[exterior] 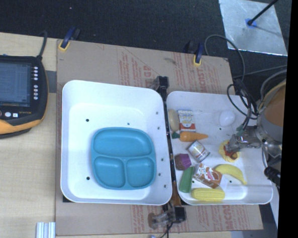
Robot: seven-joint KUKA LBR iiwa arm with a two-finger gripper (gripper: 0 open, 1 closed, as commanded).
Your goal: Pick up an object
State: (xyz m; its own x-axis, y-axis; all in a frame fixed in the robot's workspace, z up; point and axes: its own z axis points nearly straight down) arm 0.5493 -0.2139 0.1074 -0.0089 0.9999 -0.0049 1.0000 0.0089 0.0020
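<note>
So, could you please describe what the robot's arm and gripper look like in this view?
The arm enters from the right edge as a rounded grey body with an orange band. Dark cables loop around and beside it, trailing towards the back of the bench. At its tip sits a small metallic, silver-grey gripper over the right bin; its finer details are too small to make out.
</note>
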